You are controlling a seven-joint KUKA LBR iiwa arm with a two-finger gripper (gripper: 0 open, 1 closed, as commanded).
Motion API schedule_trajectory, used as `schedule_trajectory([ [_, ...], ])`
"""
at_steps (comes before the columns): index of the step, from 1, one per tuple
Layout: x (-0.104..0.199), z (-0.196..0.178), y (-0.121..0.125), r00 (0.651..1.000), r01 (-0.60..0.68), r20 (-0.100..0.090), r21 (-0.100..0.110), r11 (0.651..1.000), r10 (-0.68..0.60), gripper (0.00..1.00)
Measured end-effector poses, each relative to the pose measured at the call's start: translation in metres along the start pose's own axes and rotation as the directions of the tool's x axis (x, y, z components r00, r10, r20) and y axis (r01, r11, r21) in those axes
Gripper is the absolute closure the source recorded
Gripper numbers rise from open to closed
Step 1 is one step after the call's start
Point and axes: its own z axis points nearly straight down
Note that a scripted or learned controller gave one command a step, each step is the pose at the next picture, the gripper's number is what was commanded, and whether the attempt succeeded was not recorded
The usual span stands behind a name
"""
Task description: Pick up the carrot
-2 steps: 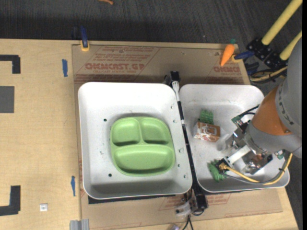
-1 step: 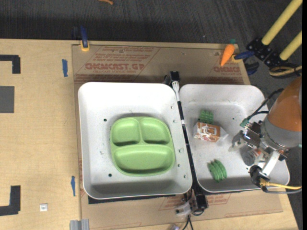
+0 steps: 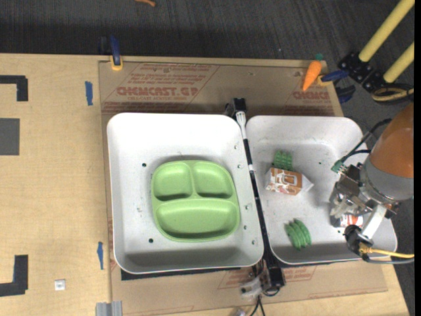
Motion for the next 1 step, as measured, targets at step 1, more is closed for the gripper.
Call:
schedule_trajectory([
  [1,-0.0477,-0.1283,0.0348,0.997,0.074,0.000,0.001,0.997,-0.074,1.00],
])
